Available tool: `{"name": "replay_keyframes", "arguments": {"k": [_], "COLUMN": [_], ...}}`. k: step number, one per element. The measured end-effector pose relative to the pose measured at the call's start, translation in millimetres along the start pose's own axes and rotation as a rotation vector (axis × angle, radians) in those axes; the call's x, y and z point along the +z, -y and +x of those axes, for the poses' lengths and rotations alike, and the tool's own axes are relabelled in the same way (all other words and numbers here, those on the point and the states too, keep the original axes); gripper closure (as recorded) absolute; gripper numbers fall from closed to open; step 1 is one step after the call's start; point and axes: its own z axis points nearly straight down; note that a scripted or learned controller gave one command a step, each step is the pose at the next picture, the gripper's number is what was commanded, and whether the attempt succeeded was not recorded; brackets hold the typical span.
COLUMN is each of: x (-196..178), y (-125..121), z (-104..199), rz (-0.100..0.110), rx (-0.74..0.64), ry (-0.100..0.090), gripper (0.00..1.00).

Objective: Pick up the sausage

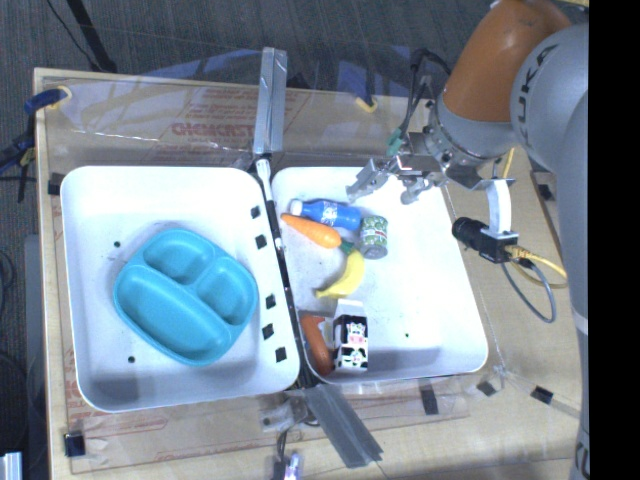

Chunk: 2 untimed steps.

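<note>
Well, the gripper (388,180) hung spread and bare over the far edge of the right bin (455,268).

The sausage (316,340) lay at the near-left corner of that bin, just beside the cow-print carton (350,344) and close to the bin wall. To my eye the step in hand was the approach, and doing it well meant crossing past the blue bottle (326,211), carrot (311,231), can (374,236) and banana (344,274), then descending with the 2 fingers set across the sausage's width, clear of carton and wall. The arm reached in from the right, orange band high, wrist bent down, the gripper well apart from the sausage.
</note>
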Motion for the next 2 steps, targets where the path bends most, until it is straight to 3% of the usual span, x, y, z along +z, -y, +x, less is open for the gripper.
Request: {"name": "replay_keyframes", "arguments": {"k": [1, 2], "x": [164.5, 171.6], "y": [43.8, -25.7], "z": [15.4, 9.5], "rz": [-0.019, -0.003], "rx": [0.108, -0.071], "ry": [0.002, -0.001], "gripper": [0.0, 0.0]}}
